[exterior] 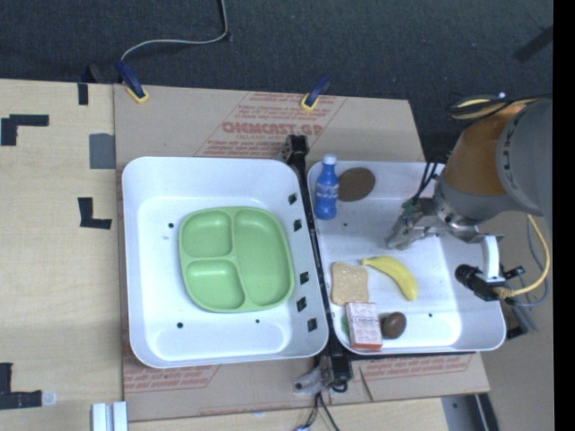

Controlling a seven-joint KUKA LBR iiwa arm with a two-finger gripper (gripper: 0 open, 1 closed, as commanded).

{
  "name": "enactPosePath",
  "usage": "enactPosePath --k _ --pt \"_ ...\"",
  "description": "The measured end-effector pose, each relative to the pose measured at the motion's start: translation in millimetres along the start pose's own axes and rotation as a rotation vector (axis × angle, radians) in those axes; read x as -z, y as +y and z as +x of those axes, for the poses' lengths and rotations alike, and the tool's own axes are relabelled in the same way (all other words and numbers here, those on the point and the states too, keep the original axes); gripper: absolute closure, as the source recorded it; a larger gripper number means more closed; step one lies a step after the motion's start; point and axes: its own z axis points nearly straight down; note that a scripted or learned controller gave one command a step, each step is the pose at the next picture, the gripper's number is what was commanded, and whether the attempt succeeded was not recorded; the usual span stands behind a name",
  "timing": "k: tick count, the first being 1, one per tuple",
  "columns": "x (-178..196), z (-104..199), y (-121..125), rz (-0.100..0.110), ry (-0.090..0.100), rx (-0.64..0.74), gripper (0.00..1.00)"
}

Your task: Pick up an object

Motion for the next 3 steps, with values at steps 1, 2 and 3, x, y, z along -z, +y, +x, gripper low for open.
enactPosePath --k 1,2,3 --pt "0.0 2.7 1.3 -0.003 0.003 0.003 0.00" --pt "0.1 31.2 -44.0 -0.005 -0.001 0.001 0.00" --pt "-0.2 71.0 -93.4 -0.004 0.000 0.000 0.00"
